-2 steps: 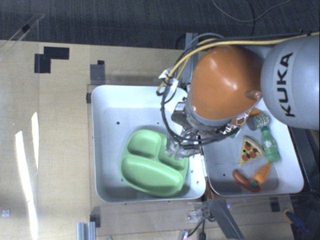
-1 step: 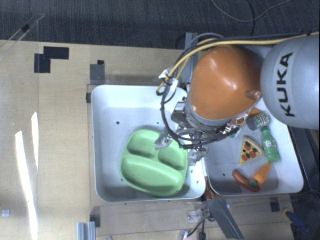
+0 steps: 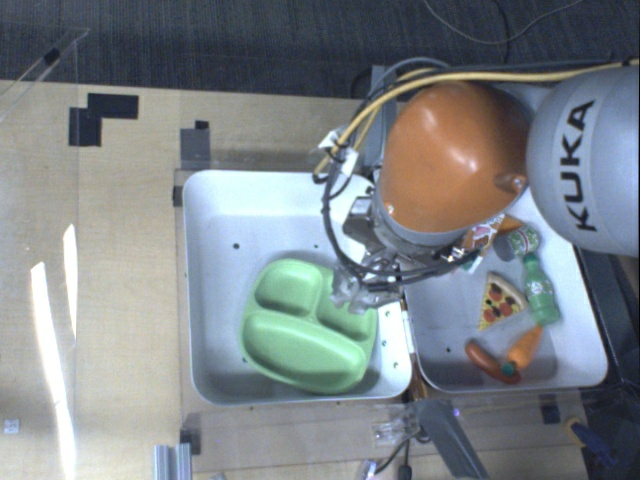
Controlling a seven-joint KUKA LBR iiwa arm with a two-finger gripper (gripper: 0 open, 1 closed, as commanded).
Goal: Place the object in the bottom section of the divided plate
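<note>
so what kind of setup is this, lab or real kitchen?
Looks like a robotics lab bench, not a kitchen: a KUKA arm over two white bins, toy food such as a pizza slice and a green divided plate, plus loose cables on carpet.

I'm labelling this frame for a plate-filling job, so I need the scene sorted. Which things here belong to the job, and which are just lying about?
Belongs to the job:
green divided plate
gripper, over the plate's right section

Just lying about, in the right bin:
pizza slice
green bottle
carrot
sausage
</note>
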